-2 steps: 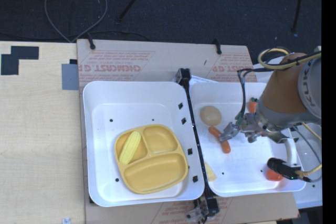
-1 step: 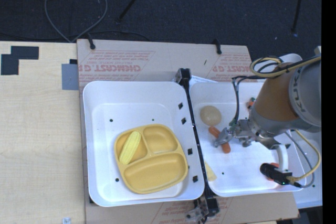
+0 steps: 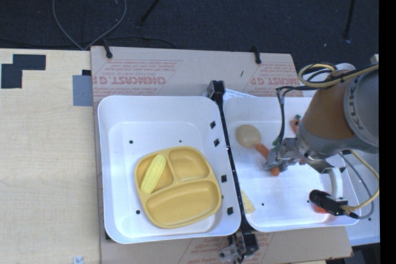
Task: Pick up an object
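Observation:
My gripper (image 3: 275, 162) reaches down into the right bin (image 3: 291, 219), near its middle. An orange carrot (image 3: 263, 149) lies right under it, with one end showing up-left of the gripper and another orange bit just below it. A pale beige round object (image 3: 248, 135) rests just up-left of the carrot. In the left bin (image 3: 117, 133) a yellow divided plate (image 3: 182, 201) holds a corn cob (image 3: 153, 173) in its upper-left compartment.
A small yellow piece (image 3: 247, 201) lies by the lower-left wall of the right bin. A small red-orange thing (image 3: 318, 209) sits at that bin's lower right. The black divider (image 3: 226, 157) runs between the bins. The arm (image 3: 337, 114) covers the right bin's upper right.

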Robot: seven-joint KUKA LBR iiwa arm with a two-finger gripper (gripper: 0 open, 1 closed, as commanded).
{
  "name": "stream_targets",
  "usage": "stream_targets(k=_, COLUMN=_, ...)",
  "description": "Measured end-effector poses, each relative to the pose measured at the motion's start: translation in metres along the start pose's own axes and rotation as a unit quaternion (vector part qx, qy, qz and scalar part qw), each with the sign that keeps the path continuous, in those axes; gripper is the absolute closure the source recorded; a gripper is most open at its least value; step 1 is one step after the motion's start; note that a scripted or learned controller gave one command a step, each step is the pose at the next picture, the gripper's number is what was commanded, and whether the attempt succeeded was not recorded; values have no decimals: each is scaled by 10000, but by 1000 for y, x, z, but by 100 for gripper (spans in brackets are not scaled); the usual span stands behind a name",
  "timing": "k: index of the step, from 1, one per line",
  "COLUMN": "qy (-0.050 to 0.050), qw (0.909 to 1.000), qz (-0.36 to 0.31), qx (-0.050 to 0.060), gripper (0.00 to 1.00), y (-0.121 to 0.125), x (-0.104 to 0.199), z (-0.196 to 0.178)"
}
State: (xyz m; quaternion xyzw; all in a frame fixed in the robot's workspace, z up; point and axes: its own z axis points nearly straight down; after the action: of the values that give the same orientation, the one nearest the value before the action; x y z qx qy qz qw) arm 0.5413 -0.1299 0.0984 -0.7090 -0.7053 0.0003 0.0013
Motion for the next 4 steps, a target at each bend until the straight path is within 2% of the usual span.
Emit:
stream_targets(k=3, qy=-7, qw=10000, qz=-31, qx=-15, gripper=100, y=-3, x=-4, z=-119)
stream_targets(k=4, qy=5, qw=10000, qz=-46, qx=11, gripper=100, y=-4, x=54, z=-112)
